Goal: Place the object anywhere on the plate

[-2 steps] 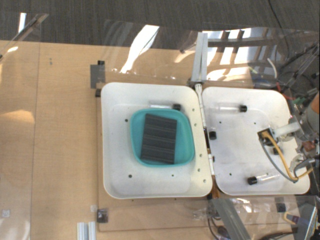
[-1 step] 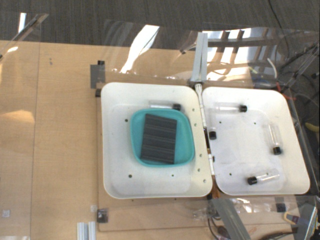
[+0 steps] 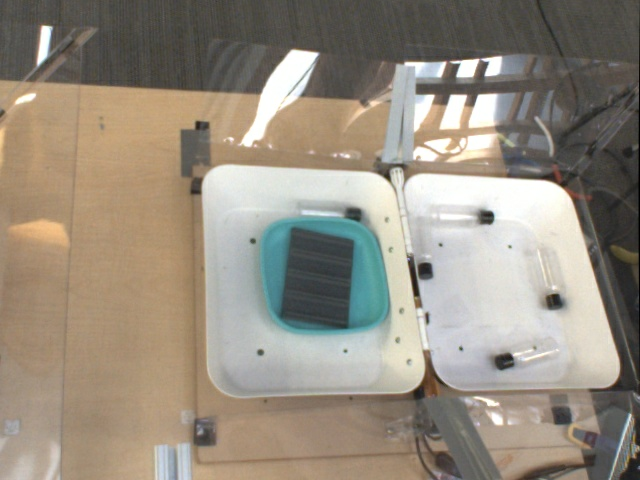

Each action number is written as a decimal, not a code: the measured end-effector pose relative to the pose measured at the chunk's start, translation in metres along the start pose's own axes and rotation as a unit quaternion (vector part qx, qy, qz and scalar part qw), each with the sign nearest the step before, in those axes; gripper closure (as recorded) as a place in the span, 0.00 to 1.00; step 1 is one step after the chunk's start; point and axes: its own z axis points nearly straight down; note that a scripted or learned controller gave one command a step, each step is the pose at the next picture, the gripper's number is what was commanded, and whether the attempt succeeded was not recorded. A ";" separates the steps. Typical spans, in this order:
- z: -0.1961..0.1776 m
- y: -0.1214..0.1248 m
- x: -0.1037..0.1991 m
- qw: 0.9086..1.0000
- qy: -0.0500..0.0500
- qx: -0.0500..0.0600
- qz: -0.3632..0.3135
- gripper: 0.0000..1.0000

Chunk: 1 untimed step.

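Note:
A teal square plate lies in the left white bin. On the plate rests a dark grey ribbed rectangular object, lying flat and a little tilted, well inside the plate's rim. A clear tube with a black cap lies just behind the plate, touching its far edge.
The right white bin holds three clear tubes with black caps: one at the back, one at the right, one at the front. A metal upright stands behind the seam between the bins. Cables lie at the far right.

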 end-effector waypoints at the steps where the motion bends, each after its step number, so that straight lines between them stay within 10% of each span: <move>1: -0.015 0.000 0.001 1.000 0.001 -0.001 -0.001 0.00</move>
